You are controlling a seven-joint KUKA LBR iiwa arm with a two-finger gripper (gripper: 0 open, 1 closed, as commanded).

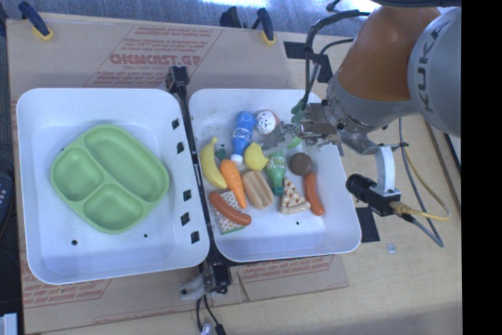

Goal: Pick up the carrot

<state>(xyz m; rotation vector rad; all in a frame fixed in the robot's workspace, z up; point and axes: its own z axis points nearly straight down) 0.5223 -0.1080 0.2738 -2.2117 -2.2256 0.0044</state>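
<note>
The carrot [232, 182] lies in the right bin [337, 235], left of centre, wedged between the banana [209, 163] on its left and the hot dog bun [257, 189] on its right, with a sausage [230, 209] just below its tip. The gripper [302, 131] hangs over the bin's upper right, well apart from the carrot; whether it is open or closed I cannot tell. The likely trouble is crowding: a descent here could catch the banana or bun instead, or push the carrot sideways. The left bin [31, 169] holds a green plate [110, 176].
</note>
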